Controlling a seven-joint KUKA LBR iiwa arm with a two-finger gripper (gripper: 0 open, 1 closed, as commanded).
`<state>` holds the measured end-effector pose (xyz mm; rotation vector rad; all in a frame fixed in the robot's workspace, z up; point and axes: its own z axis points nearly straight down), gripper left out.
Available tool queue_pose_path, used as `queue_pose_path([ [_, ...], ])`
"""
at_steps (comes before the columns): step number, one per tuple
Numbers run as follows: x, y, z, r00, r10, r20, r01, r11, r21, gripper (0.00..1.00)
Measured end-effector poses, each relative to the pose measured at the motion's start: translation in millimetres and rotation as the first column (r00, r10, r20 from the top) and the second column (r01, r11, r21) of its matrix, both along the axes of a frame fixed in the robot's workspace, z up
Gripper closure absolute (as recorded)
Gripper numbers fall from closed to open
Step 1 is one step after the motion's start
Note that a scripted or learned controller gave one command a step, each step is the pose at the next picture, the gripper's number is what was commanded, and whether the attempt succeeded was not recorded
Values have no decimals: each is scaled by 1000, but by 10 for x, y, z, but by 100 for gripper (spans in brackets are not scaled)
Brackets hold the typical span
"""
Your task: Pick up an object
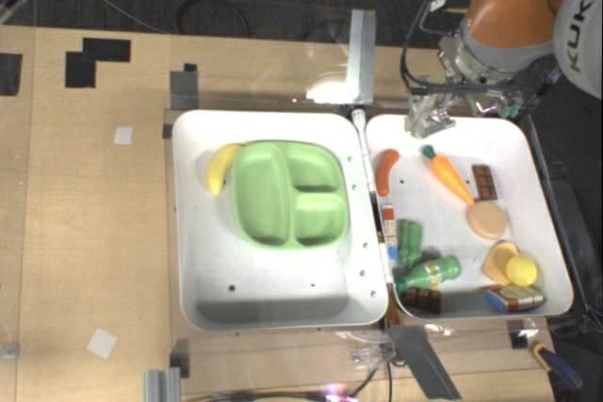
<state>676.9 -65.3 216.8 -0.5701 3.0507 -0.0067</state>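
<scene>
Pick not begun, by my read: gripper point(429, 120) hangs above right bin point(530, 141) far edge, near carrot point(448, 177); finger spread unreadable.

grey arm point(528, 5) with orange band reaching in from the right, wrist angled down-left

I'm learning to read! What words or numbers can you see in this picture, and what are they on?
"KU" in dark letters on the robot arm, cut off at the picture's edge.
The green bottle has a label, too small and blurred to read.
The small box in the right bin has print, too blurred to read.
</scene>
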Motion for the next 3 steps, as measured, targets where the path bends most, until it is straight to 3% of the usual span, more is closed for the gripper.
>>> queue_pose_path([
  [1,26,10,146,1000,0,13,0,1000,1,100],
  [2,-611,47,-259,949,314,-30,-314,949,-4,100],
  [3,-58,245,-236,960,279,-26,-279,960,-3,100],
])
